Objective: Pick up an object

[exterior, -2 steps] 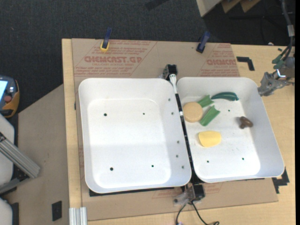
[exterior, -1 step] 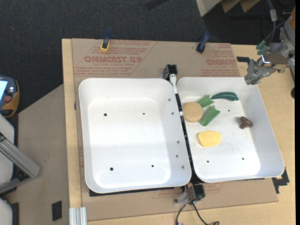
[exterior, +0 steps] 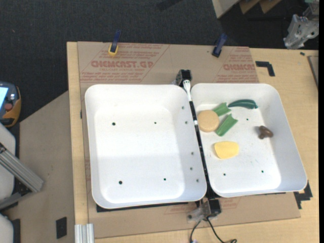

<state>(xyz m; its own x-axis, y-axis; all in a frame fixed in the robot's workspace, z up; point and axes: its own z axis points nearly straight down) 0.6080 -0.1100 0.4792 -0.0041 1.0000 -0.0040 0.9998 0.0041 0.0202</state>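
Note:
The right bin [exterior: 288,151] holds several small objects. A tan round piece [exterior: 207,120] lies near its left wall, touching a light green strip [exterior: 226,125]; a second green piece [exterior: 220,108] lies just above. A dark green curved object [exterior: 243,104] rests near the far wall. A yellow lump [exterior: 226,149] sits in the middle and a small brown object [exterior: 265,132] to the right. A grey metal part that looks like my gripper [exterior: 300,30] hangs at the top right, well beyond the bins and away from every object.
The left bin [exterior: 101,135] sits beside the right one on a cardboard sheet [exterior: 152,59] clamped by a yellow clip [exterior: 114,48] and a blue clip [exterior: 219,45]. A cable connector [exterior: 210,209] lies at the front edge.

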